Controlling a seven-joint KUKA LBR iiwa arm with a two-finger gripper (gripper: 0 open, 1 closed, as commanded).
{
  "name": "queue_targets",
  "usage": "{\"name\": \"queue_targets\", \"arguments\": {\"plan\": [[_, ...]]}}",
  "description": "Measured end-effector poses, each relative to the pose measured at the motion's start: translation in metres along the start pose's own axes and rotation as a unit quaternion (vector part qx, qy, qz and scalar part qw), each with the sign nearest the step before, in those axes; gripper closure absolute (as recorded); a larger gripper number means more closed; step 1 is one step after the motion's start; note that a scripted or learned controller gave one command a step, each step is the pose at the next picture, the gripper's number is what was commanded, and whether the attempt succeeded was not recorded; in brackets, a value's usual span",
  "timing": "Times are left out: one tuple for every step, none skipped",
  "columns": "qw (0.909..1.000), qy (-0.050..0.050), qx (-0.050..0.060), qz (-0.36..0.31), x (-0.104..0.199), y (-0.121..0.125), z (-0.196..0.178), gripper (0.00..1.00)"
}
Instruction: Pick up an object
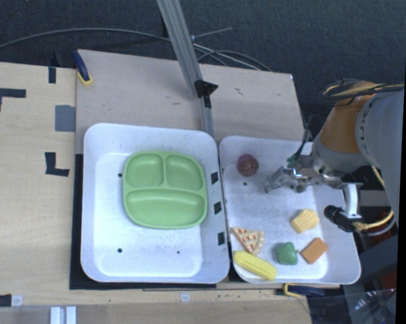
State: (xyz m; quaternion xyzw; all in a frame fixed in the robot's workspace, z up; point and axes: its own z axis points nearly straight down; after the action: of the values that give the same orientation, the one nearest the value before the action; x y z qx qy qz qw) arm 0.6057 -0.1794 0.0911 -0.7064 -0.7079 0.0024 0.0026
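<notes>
While the gripper (274,183) hangs low over the right bin (268,208), I cannot tell whether it is released or clenched. Near it, up-left, lies a dark red ball (248,165). Farther off sit a yellow block (305,221), orange block (314,250), green pepper (286,253), pizza slice (248,240) and corn cob (255,264). A green divided plate (165,190) occupies the left bin (100,207).

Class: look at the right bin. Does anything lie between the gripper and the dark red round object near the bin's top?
Nothing visible does. The gripper hangs just right of the dark red round object, with bare bin floor between them.
</notes>
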Motion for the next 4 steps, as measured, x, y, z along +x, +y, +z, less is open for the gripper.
{"name": "queue_targets", "arguments": {"plan": [[1.0,0.0,-0.002,-0.001,0.0,0.001,-0.014,1.0],[1.0,-0.001,-0.005,0.0,0.003,0.012,-0.066,1.0],[1.0,-0.001,-0.005,0.001,-0.002,0.007,-0.112,1.0],[1.0,-0.001,-0.006,0.001,-0.006,0.006,-0.156,1.0]]}}
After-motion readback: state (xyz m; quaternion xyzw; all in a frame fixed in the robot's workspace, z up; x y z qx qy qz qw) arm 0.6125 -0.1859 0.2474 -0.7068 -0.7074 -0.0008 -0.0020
